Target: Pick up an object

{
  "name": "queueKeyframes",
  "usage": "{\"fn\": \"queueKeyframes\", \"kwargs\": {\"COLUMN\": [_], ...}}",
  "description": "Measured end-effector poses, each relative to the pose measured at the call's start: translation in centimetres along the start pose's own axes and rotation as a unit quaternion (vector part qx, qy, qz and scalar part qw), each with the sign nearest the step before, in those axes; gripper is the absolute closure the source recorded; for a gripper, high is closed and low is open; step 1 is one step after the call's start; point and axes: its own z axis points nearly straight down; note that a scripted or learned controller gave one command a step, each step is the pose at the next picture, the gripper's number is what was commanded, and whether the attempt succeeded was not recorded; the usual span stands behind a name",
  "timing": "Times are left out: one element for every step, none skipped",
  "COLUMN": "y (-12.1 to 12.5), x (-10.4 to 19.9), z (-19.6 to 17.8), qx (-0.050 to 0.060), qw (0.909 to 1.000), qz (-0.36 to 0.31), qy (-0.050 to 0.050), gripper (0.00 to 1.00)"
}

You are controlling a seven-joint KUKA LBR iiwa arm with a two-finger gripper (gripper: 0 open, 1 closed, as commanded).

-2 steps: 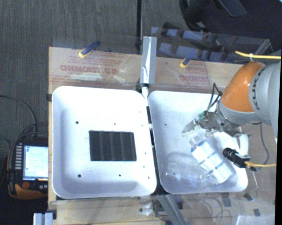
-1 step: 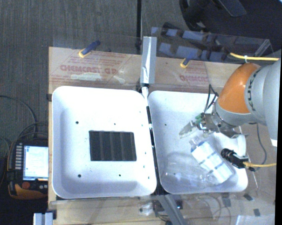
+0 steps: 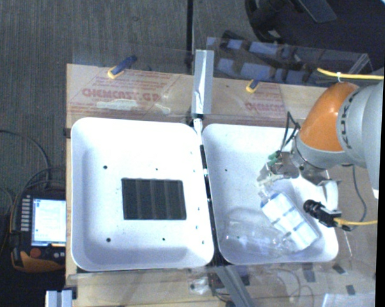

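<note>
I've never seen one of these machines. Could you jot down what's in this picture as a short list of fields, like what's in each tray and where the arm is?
left tray: white, holds a dark ribbed rectangular panel lying flat near its middle
right tray: white, holds a clear plastic bottle and a crumpled clear plastic item near its front right
arm: grey with orange band, reaching in from the right over the right tray
hand: low over the right tray, just above the bottle; grip unclear

faint red "chemcast gp" print on clear sheet behind left bin; rest unreadable.
</note>
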Motion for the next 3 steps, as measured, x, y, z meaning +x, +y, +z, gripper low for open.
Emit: {"fn": "queueKeyframes", "kwargs": {"y": [0.0,0.0,-1.9], "x": [0.0,0.0,-0.9], "z": [0.0,0.0,0.9], "qx": [0.0,0.0,-0.004], "qw": [1.0,1.0,0.9997], "qz": [0.0,0.0,-0.026], "qy": [0.0,0.0,0.0], "gripper": [0.0,0.0,0.0]}}
